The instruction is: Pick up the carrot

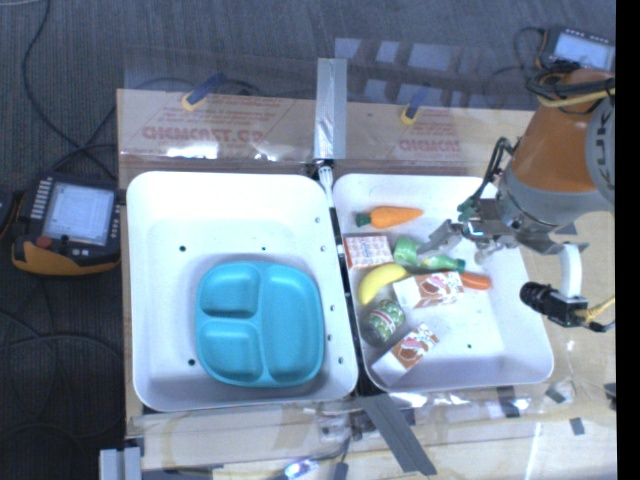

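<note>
In the right-hand white bin (520, 363), the tapered orange carrot (393, 216) is seen lying free near the far wall, so the spread, empty two-finger gripper (447, 236) is best centred across its middle.

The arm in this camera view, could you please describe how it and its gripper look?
The grey KUKA arm has a broad orange band around its rounded body above the wrist. Below that sits a grey metal two-finger gripper with slim pale fingers and small dark fittings. A black cable loops along the arm's left side, and a white bracket with a black cylindrical part hangs beneath.
</note>
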{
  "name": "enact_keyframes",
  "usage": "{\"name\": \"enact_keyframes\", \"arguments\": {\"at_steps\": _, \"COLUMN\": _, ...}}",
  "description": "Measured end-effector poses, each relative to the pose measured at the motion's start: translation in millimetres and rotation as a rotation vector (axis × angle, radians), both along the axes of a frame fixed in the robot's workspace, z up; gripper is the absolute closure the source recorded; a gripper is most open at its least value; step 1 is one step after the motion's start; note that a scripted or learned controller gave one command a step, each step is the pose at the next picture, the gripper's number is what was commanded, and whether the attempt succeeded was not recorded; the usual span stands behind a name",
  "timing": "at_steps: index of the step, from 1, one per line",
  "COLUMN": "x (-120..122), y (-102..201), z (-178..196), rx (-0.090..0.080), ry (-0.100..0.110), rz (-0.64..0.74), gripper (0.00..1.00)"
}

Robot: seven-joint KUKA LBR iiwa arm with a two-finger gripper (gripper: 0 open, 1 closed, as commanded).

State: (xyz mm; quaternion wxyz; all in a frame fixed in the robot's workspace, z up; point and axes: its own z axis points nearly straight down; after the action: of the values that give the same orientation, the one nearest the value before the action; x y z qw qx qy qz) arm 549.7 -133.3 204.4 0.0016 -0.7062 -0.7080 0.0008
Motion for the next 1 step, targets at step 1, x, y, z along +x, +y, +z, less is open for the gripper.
{"name": "enact_keyframes", "arguments": {"at_steps": 1, "x": 61.1, "y": -20.3, "z": 26.0, "rx": -0.001, "ry": -0.002, "rz": 0.0, "gripper": 0.0}}
